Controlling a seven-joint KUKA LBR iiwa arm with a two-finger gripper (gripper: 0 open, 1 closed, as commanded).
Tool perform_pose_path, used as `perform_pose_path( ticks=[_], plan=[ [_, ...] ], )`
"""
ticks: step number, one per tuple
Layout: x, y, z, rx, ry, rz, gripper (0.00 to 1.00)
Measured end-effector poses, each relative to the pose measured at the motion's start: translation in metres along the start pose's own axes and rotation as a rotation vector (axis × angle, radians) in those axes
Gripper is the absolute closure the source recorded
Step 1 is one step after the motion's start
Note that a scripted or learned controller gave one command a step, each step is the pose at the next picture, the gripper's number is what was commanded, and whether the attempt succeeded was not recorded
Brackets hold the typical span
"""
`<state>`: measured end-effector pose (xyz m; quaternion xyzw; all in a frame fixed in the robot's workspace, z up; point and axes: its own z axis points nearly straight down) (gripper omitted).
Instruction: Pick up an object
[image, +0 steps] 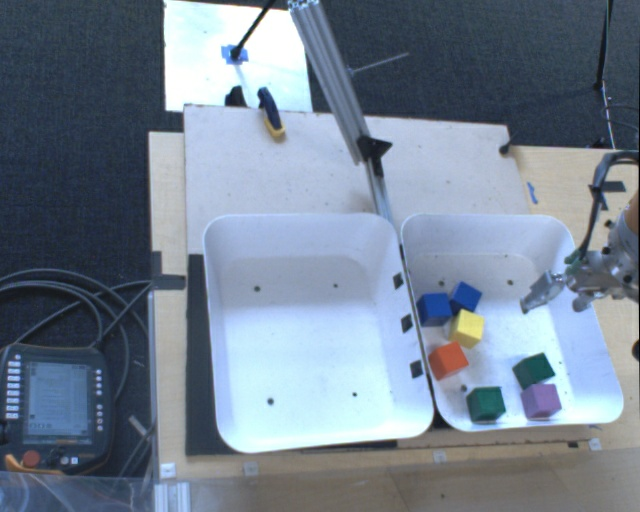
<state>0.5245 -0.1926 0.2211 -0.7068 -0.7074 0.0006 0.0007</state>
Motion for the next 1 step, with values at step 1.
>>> perform_pose_path(
  ticks=[1],
  plan=[
    [-0.0031, 0.002, 0.062, 0.001, 0.001, -0.001, 0.0]
  ],
)
